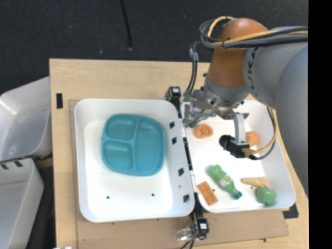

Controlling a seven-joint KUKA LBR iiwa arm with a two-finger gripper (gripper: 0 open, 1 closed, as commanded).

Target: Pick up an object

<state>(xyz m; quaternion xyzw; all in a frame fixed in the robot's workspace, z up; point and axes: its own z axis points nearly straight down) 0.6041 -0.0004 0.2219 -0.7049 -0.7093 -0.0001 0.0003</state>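
Note:
My gripper (191,116) hangs over the far left corner of the right bin (282,183), close to the wall between the two bins. Just to its right, on the bin floor, lies an orange spiral-shaped piece (203,131). Another small orange piece (252,138) rests further right, partly hidden by the wrist hardware. Toward the near side of the bin lie a green bottle (224,180), an orange waffle-like block (207,192), a tan cone (255,181) and a small green round toy (266,195). Nothing shows between the fingers.
A teal divided plate (134,143) lies in the left bin (91,191). The bulky grey and orange arm covers the far right part of the right bin. Black clips line the wall between the bins.

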